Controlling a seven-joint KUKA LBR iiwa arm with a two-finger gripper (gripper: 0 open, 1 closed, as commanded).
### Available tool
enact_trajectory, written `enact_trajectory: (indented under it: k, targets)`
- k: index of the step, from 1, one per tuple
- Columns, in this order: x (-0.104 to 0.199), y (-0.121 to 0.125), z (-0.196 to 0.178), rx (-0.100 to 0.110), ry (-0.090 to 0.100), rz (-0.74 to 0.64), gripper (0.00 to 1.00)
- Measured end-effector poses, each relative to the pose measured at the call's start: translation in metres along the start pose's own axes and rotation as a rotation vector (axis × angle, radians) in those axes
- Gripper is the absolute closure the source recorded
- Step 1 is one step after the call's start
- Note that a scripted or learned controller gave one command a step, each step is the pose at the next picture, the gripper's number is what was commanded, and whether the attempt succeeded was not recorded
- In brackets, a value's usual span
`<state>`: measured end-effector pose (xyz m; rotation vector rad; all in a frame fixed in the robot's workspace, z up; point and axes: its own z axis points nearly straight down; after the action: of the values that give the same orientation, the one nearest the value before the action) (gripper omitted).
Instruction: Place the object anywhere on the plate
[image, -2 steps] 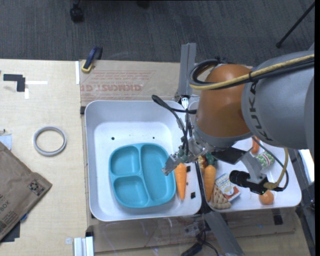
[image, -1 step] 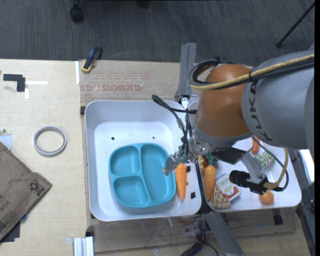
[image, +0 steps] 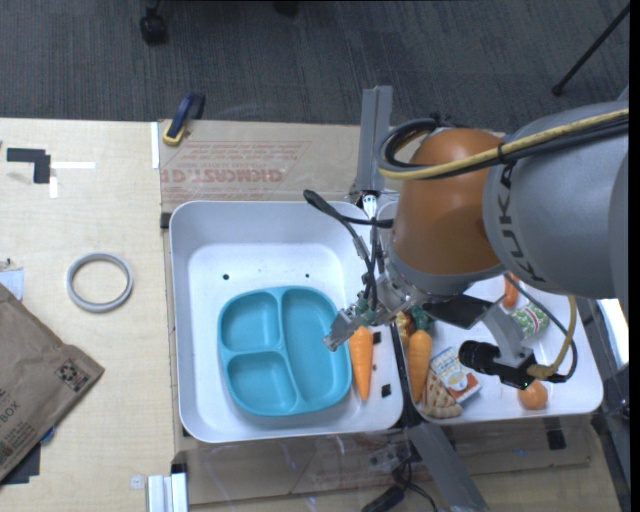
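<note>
The carrot (image: 360, 368) sat in the left bin (image: 252, 262), upright in the view with its thick end at the top and its point toward the near wall. It lay just beside the right rim of the blue plate (image: 262, 335), in the narrow strip between the plate and the bin's right wall, and not within any of the plate's three compartments. The gripper (image: 347, 332) was right at the carrot's thick end, over the plate's right edge. Whether it was open, closed or gripping the carrot could not be told from this angle, since the wrist above hid much of it. The plate itself lay in the near half of the left bin, with its two smaller compartments on the left and its long one on the right. The grey arm (image: 565, 200) with its orange band reached in from the right, covering the far part of the right bin (image: 572, 392). In that bin a second carrot (image: 419, 358) lay close to the dividing wall, with a snack packet (image: 447, 385) just beside it, an orange ball (image: 534, 396) farther right and a green-and-white can (image: 527, 320) near the arm. Out on the bench to the left lay a pale tape ring (image: 100, 281) and, nearer the corner, a brown cardboard box (image: 35, 385). A cardboard sheet (image: 262, 160) lay behind the left bin.
</note>
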<state>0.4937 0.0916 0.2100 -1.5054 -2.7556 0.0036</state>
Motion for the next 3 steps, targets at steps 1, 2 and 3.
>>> enact_trajectory:
  k: [1,2,3]
  targets:
    - [0.0000,0.0000,0.0000,0.000,0.000,0.000,0.00]
    - [0.0000,0.0000,0.0000,0.000,0.000,0.000,0.00]
    - [0.0000,0.0000,0.0000,0.000,0.000,0.000,0.00]
